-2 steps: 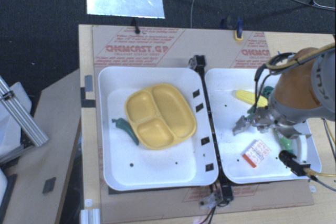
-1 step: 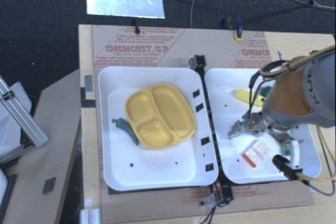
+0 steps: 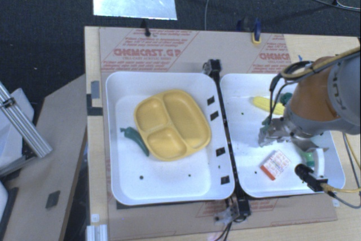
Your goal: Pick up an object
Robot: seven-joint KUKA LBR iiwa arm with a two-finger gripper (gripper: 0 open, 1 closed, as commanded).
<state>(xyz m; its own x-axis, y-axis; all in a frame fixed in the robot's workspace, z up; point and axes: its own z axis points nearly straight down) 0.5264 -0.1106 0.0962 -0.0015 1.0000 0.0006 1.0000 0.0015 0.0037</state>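
Flat red-and-white packet (image 3: 276, 165), rectangular with a printed face, lies tilted at the near side of the right bin (image 3: 246, 178). That bin is shallow smooth white plastic with rounded corners. Gripper (image 3: 269, 135) is low over the bin floor, just beside the packet's far-left corner. Open or closed: cannot tell, and nothing shows as gripped. Arm (image 3: 321, 100) is a bulky rounded grey body with an orange band, coming in from the right.

Yellow curved piece (image 3: 261, 103), glossy and banana-like, lies towards the bin's far side, apart from the gripper. A small teal lump (image 3: 286, 99) is next to it, partly hidden by the arm. White piece with a green spot (image 3: 313, 156) sits right of the packet, shape unclear.

Left bin (image 3: 121, 178) has the same white plastic. It holds a yellow plate (image 3: 172, 124), a rounded rectangle with three compartments and a matte-gloss look. A dark green bent strip (image 3: 135, 138) lies against the plate's left edge. Black clips (image 3: 221, 124) run along the seam between the bins. Both bins rest on a brown sheet (image 3: 146, 45) with red lettering.
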